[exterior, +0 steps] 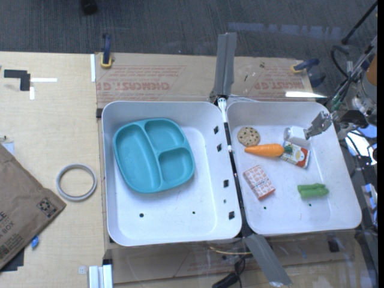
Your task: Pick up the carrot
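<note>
two white bins sit side by side on a wood bench, and past the bench you see dark grey floor. look in the left bin [120, 221]: a blue plate [155, 155] with three parts lies there. on the bench left of it lie a ring of tape [77, 181] and a brown box [21, 204].

now look in the right bin [336, 215]. the carrot [264, 150] lies flat near the middle of its far half, with its thin end to the left. a cookie [248, 137] sits just behind it. a small red and white pack [296, 154] touches the carrot's fat end. a pink box [258, 181] lies in front of the carrot, and a green thing [312, 190] lies off to the right, well apart.

your claw [314, 128] hangs at the right side of that bin, above the red and white pack and near the carrot, but not on it. you cannot tell how far the claw is open. nothing shows in it.
</note>
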Robot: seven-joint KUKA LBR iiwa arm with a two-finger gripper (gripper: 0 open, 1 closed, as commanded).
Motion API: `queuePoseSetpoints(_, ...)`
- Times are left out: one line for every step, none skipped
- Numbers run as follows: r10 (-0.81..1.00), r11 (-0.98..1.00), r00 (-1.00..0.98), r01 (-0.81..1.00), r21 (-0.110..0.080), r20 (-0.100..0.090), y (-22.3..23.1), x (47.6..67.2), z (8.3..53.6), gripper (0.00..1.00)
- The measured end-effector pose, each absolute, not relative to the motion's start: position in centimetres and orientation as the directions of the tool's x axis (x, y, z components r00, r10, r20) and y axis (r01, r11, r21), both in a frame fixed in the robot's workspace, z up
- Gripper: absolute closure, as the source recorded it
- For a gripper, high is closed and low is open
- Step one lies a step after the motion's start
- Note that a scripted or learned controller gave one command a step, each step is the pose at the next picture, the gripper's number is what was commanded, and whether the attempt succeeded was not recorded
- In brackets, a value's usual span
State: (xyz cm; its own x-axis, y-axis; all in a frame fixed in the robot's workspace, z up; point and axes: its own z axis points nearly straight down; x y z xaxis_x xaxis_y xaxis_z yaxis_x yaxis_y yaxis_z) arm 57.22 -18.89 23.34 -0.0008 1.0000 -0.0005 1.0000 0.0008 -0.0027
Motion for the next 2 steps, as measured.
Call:
queuePoseSetpoints(0.995,-0.099,0.099,0.995,0.012,-0.001,-14.8,59.1,11.0,0.00)
queuePoseSetpoints(0.984,-0.177,0.177,0.984,0.023,-0.005,-11.2,60.4,10.3,0.00)
